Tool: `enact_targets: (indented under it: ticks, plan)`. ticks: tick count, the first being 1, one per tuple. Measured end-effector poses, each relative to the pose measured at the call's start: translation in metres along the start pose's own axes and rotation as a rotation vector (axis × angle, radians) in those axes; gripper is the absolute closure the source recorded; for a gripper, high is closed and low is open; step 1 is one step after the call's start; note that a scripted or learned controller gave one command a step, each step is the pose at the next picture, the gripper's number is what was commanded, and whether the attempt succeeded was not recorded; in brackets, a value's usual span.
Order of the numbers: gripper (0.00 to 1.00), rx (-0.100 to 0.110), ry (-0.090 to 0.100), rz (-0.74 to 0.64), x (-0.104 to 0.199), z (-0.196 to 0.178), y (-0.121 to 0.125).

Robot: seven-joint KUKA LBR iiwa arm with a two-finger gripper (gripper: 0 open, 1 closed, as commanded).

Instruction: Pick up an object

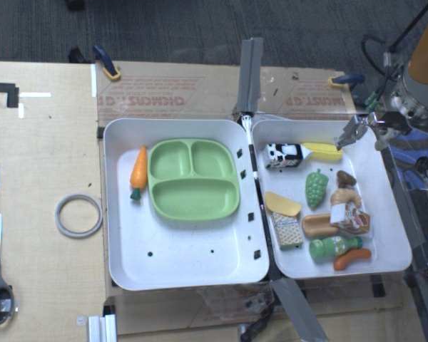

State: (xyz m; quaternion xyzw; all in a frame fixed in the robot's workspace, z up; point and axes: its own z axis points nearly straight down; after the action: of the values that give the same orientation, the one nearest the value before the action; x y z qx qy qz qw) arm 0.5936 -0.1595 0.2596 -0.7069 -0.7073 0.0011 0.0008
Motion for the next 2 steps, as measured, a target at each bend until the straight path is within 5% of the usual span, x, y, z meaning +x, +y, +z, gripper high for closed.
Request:
enact_targets:
  ticks: [1,2]
  plan:
    - [0.00,0.000,0.000,-0.051,-0.002,0.112,-0.004]
    - [0.00,-0.019,-0.006,-0.118,-0.003,0.160,-0.038]
